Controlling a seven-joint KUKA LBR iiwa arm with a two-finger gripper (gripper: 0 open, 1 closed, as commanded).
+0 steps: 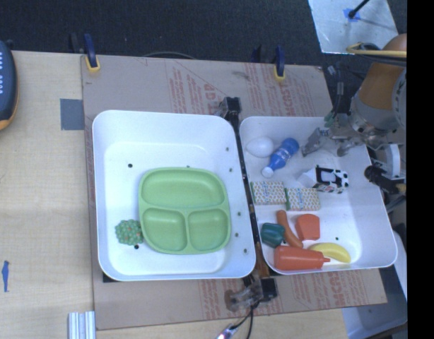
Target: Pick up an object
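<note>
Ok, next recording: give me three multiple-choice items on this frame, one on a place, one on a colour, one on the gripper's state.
1. Where does the green divided plate lie?
A. left bin
B. right bin
C. on the bench

2. What colour is the bottle beside the white egg?
A. red
B. blue
C. yellow

3. The gripper is:
A. holding the banana
B. holding the bottle
C. above the right bin's far end, nothing between its fingers

Answers: 1 A, the plate sits inside the left bin. 2 B, its body is blue. 3 C, it hovers beyond the bottle, nothing gripped.
</note>
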